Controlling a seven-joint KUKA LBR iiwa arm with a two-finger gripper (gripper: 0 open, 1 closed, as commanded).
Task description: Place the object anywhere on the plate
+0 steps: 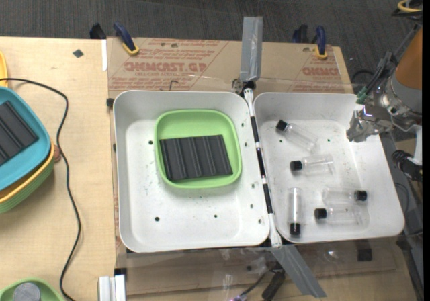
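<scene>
Vials lie left of the gripper, whose jaw state I cannot tell.

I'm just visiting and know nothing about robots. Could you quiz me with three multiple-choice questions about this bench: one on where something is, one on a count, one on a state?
1. Where is the green plate?
A. left bin
B. right bin
C. floor

2. How many clear vials lie in the right bin?
A. two
B. five
C. nine

3. What lies on the plate?
A. a dark ridged insert
B. a vial
C. a cable

Answers: 1 A, it sits inside the left bin. 2 B, five black-capped vials can be counted. 3 A, the ridged insert alone rests on it.
</scene>
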